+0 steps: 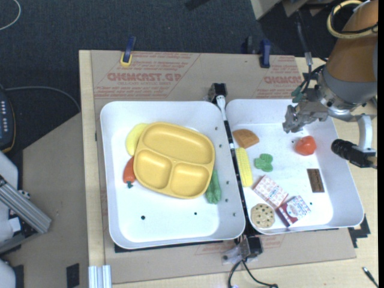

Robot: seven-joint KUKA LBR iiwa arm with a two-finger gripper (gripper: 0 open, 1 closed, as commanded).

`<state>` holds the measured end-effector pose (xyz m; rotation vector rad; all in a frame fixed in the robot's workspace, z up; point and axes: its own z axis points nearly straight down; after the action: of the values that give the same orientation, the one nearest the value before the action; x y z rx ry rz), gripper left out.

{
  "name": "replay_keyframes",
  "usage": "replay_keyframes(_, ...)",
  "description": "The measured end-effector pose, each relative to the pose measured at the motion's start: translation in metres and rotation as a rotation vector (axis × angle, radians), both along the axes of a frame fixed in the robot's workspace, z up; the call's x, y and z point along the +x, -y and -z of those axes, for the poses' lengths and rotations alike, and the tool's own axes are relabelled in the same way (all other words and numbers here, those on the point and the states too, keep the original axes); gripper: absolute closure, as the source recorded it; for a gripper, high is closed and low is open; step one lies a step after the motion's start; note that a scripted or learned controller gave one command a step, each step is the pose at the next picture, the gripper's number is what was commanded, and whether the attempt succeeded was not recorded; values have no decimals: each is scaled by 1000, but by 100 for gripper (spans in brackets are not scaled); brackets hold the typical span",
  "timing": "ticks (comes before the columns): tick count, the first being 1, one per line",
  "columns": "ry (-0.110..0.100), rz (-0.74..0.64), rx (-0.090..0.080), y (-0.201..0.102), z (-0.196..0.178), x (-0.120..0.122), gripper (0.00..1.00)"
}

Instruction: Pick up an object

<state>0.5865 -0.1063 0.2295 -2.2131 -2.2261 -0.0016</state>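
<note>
Red tomato [306, 145] lay just beside and below gripper [295, 122], apart from it; hovered low in right bin [336, 215], probably lining up a grasp.

yellow tray [174, 161] | red tomato [306, 146] | green broccoli [263, 161] | yellow corn [244, 166] | white bins [117, 179] | brown cookie [262, 216]

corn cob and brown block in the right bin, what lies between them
In the camera view, a green broccoli piece lies between the corn cob and the brown block.
</note>
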Motion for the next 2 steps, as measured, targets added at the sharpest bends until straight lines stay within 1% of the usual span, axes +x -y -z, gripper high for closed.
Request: replay_keyframes(2, 4, 0, -1, -89, 12, 50, 100)
